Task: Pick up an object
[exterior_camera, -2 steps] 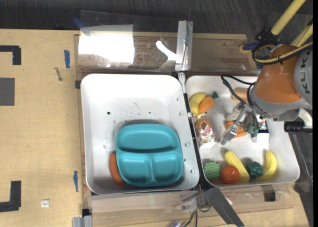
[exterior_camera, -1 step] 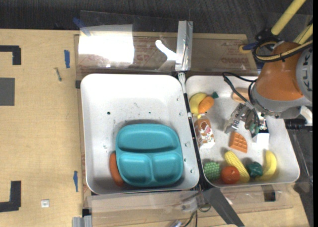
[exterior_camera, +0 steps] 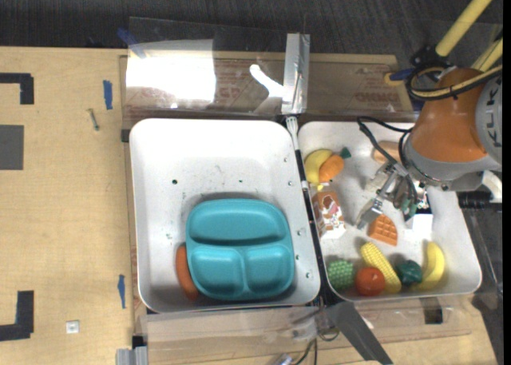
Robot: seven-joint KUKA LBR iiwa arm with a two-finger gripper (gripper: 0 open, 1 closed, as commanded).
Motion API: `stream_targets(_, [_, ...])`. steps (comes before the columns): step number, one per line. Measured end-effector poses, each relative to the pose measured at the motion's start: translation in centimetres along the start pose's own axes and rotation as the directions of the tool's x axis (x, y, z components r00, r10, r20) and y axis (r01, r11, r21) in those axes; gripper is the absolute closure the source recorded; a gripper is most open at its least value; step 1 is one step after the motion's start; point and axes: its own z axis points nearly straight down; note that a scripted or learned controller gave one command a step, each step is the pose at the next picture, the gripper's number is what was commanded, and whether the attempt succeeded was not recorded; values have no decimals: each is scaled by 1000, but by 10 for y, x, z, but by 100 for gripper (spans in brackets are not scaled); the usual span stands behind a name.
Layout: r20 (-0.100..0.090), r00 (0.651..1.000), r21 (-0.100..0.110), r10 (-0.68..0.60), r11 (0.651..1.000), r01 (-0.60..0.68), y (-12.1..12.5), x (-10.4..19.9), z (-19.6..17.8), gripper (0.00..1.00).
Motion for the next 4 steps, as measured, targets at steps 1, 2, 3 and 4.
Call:
stream_targets(1, [0, 999, 0, -38, 999, 38, -18, 59, 8, 0])
stream_targets(2, [1, 997, 3, -79, 997, 79, 39, -2, 9, 0])
stream_targets(3, [-4, 1000, 4, 11, 1000, -11, -39, 53, 8, 0])
stream_targets(4, [3, 1000, 1, 11, 1000, -11, -37, 50, -1, 100])
